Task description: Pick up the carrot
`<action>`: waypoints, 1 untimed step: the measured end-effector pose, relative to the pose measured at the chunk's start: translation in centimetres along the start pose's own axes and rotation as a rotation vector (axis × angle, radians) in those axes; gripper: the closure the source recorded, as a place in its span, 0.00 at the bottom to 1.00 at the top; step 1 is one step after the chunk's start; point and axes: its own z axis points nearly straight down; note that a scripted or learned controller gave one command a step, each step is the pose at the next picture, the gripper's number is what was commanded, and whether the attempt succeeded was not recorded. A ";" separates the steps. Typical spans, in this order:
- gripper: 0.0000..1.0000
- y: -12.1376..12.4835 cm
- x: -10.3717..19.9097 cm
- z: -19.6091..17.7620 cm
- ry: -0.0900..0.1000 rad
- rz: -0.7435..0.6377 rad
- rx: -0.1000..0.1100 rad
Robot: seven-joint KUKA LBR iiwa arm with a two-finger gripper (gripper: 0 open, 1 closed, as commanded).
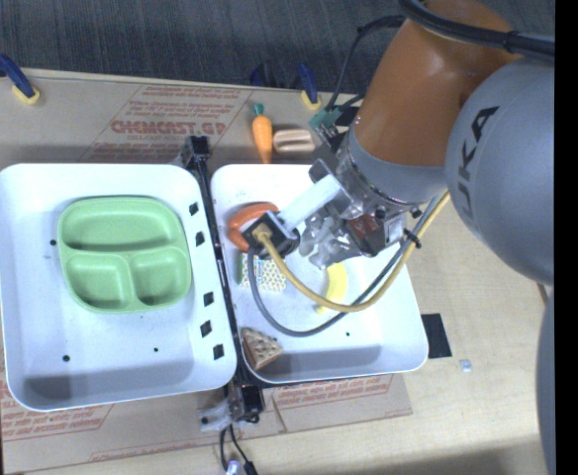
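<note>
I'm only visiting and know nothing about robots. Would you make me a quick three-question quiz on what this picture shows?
1. True or false: the carrot lies inside the right bin.
2. Which bin holds the green divided tray: A) left bin, B) right bin?
3. Fill in: the arm's tool is over the ____ bin.

Key
1. False. The carrot lies on the cardboard just beyond that bin's far rim, beside a tan item.
2. A.
3. Right.
</note>
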 end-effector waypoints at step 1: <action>1.00 11.9 -1.3 -0.2 0.000 -0.025 0.000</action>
